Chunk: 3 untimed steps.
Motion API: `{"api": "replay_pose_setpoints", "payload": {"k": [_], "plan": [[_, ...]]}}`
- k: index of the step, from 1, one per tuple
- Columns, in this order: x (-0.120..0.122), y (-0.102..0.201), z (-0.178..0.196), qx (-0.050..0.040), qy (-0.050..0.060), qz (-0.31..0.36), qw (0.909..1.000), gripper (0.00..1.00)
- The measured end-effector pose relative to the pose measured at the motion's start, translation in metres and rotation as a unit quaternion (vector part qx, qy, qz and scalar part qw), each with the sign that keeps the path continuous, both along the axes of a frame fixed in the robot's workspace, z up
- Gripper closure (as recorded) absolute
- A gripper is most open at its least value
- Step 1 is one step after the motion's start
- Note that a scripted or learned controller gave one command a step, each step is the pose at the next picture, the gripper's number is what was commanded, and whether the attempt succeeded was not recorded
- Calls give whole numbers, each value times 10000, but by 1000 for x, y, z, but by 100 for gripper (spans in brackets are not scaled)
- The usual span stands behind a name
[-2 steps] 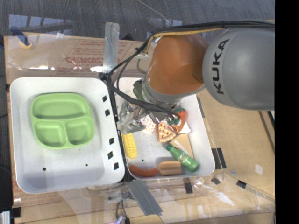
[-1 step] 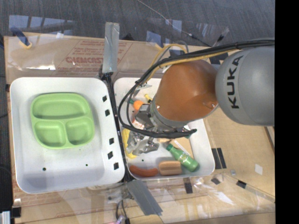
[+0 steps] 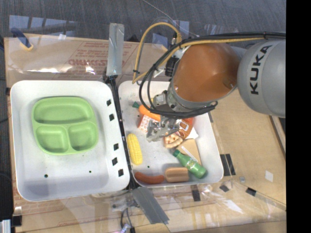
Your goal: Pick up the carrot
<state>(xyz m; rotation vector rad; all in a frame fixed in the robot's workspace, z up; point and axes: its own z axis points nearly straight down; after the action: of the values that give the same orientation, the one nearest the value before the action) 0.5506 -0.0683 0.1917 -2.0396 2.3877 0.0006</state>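
Observation:
The carrot (image 3: 147,112) is orange with a green top. It lies in the upper left part of the right bin (image 3: 214,149), partly hidden under the arm's wrist. My gripper (image 3: 159,128) hangs low over the bin, just right of and below the carrot's visible end, close to it. Its metal tip is above a small red and white packet (image 3: 144,124). The orange band of the arm (image 3: 204,72) covers the bin's far side.
The right bin also holds a corn cob (image 3: 134,148), a green bottle (image 3: 190,163), a sausage (image 3: 149,179), a brown block (image 3: 177,174), a yellow wedge (image 3: 193,149) and a pretzel-like piece (image 3: 172,140). A green divided plate (image 3: 65,124) sits in the left bin (image 3: 29,183).

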Motion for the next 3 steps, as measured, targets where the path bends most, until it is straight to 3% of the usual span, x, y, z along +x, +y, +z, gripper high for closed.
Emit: {"api": "replay_pose_setpoints", "payload": {"k": [1, 2, 3], "plan": [[-32, -61, -61, 4, 31, 650, 9979, 100], [-61, -120, -90, 1, 3, 2, 10000, 100], [-61, -118, -90, 10, 5, 10, 10000, 0]]}}
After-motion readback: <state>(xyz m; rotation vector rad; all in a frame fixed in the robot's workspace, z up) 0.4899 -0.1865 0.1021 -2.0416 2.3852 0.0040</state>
